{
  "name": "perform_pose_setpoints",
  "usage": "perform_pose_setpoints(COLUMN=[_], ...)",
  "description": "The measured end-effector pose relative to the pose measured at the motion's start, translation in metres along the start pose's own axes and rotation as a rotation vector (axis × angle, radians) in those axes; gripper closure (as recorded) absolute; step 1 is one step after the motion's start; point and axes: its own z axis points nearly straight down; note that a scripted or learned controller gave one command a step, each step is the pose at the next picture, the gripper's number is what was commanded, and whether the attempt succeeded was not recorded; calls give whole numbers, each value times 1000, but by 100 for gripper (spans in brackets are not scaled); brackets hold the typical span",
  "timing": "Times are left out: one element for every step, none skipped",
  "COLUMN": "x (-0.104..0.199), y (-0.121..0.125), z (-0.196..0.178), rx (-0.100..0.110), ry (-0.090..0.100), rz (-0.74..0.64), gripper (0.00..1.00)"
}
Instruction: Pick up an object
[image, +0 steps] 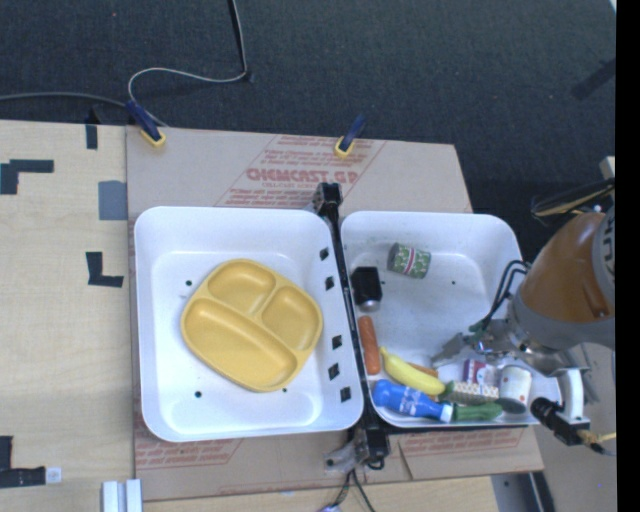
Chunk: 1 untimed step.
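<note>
My gripper hangs low over the right part of the right bin, on the grey arm with the orange band. Just below it lie a small red-and-white packet and a white cup-like piece. A yellow banana, a blue bottle and a green pickle-like piece lie along the bin's front wall. An orange stick and a black block sit by the left wall. A green can lies at the back.
The left bin holds a yellow divided plate. A black divider with clips runs between the bins. Both bins rest on brown cardboard held by yellow-and-blue clamps. A cable loops at the back.
</note>
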Motion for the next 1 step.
perform_pose_setpoints(x=[68], y=[1], z=[0], rx=[-3], ry=[3], rz=[-5], gripper=[0])
